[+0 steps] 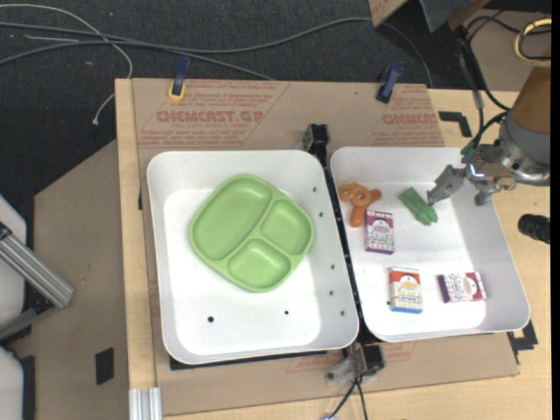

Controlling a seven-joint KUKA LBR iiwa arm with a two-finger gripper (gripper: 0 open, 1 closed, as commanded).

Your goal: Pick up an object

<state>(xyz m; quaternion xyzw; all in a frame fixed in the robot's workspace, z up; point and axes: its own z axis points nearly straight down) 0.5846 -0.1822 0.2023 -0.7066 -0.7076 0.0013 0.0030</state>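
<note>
The right bin (507, 261) holds several small items. A green piece (418, 206) lies near its back, with an orange piece (359, 199) to its left. A small purple-edged box (380, 232) sits below them. A red and white box (405, 289) and a purple packet (461, 287) lie near the front. My gripper (464, 189) hovers over the bin's back right, just right of the green piece. It is open, with nothing between its fingers.
In the left bin (166, 191) lies a green divided plate (252, 232). Both bins rest on a cardboard sheet (219, 112) held by blue clamps (179, 84). Cables run across the dark floor behind.
</note>
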